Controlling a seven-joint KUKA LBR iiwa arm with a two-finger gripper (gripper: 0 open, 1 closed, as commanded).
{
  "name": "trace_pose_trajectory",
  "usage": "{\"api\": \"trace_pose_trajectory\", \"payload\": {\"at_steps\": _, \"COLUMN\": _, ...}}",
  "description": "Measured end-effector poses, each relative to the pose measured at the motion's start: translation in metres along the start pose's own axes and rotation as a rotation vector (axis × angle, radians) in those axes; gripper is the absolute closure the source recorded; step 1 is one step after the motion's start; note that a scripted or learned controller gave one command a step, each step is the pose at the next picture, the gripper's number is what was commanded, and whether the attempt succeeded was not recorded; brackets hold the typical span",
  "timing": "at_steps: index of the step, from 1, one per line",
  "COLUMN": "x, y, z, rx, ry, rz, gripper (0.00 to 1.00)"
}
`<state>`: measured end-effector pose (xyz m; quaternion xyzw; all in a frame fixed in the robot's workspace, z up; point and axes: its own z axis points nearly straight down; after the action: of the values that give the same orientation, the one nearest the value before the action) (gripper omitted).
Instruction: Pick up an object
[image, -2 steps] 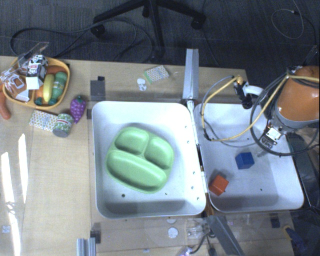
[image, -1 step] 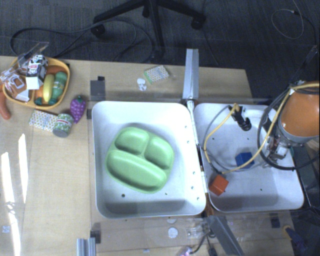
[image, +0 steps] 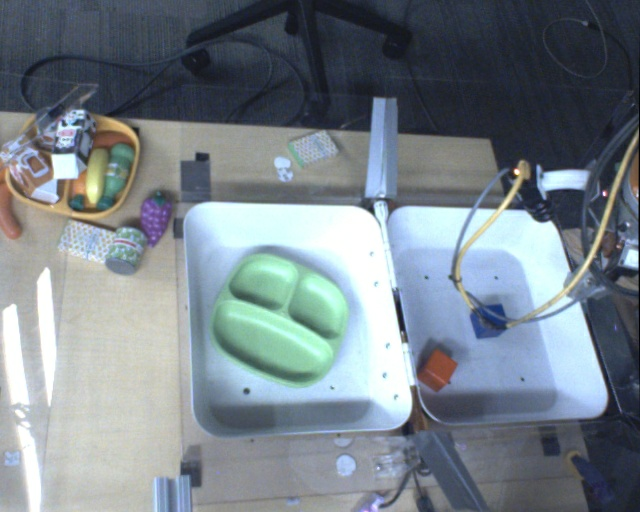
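Nearest the cam: orange block (image: 437, 369) sits at the front-left of the right bin (image: 560, 395), right by the divider w/ the left bin (image: 200, 300). A bit further back, blue block (image: 488, 321) mid-bin, yellow cable (image: 470, 235) looping over it. Left bin has a green divided tray (image: 281, 318), tilted. Far left on the desk (image: 100, 350): purple grapes toy (image: 155, 215), small can (image: 126, 249), yellow bowl (image: 115, 185) of toy food. Gripper: can't tell its state tbh.
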<state>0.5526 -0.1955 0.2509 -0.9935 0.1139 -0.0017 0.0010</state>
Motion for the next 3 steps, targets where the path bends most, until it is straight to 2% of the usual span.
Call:
{"api": "trace_pose_trajectory", "payload": {"at_steps": 1, "x": -0.039, "y": 0.003, "z": 0.161, "rx": -0.004, "ry": 0.007, "rz": -0.012, "gripper": 1.0}}
{"api": "trace_pose_trajectory", "payload": {"at_steps": 2, "x": 0.009, "y": -0.042, "z": 0.007, "rx": 0.001, "ry": 0.0, "rz": 0.04, "gripper": 1.0}}
{"api": "trace_pose_trajectory", "payload": {"at_steps": 3, "x": -0.059, "y": -0.05, "z": 0.144, "rx": 0.001, "ry": -0.007, "rz": -0.016, "gripper": 1.0}}
